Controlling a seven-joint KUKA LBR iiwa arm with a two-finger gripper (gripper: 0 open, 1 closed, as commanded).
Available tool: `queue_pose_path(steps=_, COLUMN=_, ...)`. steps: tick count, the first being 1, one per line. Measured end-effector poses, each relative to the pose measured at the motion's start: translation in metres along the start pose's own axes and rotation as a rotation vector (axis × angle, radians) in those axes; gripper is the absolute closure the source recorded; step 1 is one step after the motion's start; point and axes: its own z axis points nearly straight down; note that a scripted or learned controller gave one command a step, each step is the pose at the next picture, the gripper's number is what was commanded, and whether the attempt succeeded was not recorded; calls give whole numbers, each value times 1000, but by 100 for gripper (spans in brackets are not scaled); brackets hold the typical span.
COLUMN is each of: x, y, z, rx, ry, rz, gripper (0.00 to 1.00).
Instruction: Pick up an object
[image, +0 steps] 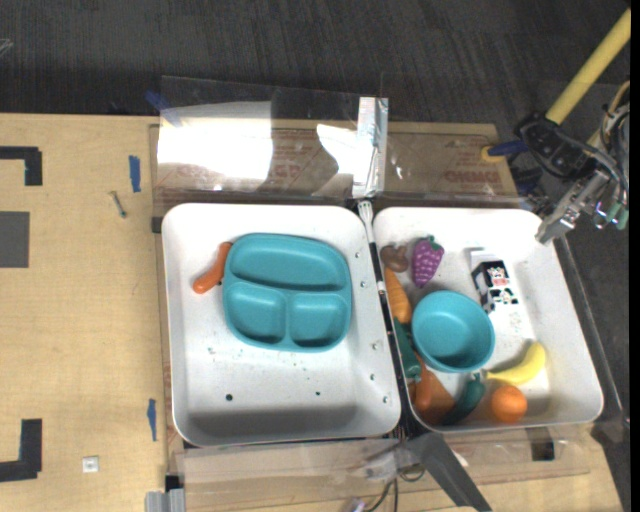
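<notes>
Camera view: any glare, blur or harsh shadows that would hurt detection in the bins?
Camera view: strong glare on the clear sheet behind the left bin, washing out its surface. Both bins are evenly lit with soft, faint shadows. The teal tray and teal bowl read sharp. The gripper at the right edge is dim and cluttered against the dark floor, so its outline is hard to separate.

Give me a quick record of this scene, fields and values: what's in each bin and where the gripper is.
left bin: teal divided plate, orange toy carrot touching its left edge
right bin: teal bowl, purple grapes, banana, orange fruit, small printed box
gripper: above the right bin's top-right corner, holding nothing visible
</notes>
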Motion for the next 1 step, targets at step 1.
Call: queue_pose_path(steps=1, x=6, y=60, z=111, rx=8, ry=22, rz=10, gripper=100)
